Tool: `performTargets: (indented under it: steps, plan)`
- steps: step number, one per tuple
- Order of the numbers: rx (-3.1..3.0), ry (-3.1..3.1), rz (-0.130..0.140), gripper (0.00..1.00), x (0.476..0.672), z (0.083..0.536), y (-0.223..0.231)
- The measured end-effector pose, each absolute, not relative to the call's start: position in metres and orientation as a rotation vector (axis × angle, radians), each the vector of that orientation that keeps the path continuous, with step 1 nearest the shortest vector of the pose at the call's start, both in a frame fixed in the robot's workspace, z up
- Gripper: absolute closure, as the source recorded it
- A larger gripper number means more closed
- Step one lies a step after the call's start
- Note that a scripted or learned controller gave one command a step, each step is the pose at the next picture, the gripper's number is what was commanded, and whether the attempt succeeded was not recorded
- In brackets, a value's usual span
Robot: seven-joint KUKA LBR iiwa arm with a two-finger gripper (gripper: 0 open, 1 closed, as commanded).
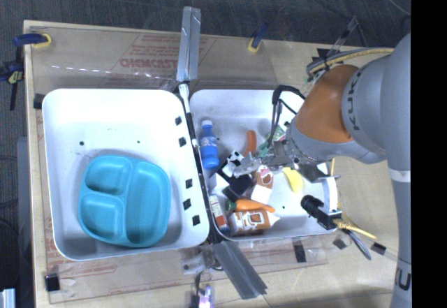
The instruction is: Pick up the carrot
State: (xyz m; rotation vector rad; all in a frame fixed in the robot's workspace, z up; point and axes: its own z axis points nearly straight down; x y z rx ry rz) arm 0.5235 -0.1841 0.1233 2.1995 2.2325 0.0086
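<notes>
Gripper (260, 158) buried in clutter of right bin (230, 100); finger state cannot be told. Carrot (249, 206) seen at bin's near side, atop packet, apart from gripper. Blue bottle (208, 146) by divider. Teal tray (126, 200) in left bin (105, 104). Wooden bench (105, 55) beneath.

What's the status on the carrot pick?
Gripper low in right bin, grip state unclear. Carrot lying free near bin's front, on a carton. Clutter around: blue bottle, yellow piece.
</notes>
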Motion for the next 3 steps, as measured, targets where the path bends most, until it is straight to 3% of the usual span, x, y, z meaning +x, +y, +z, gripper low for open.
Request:
performTargets:
  steps: [1, 2, 3]
  plan:
    - [2.045, 2.391, -0.002, 0.00, 0.479, 0.131, -0.158]
    - [2.038, 2.396, -0.004, 1.00, 0.480, 0.140, -0.158]
    - [1.782, 2.587, -0.001, 1.00, 0.520, 0.181, -0.126]
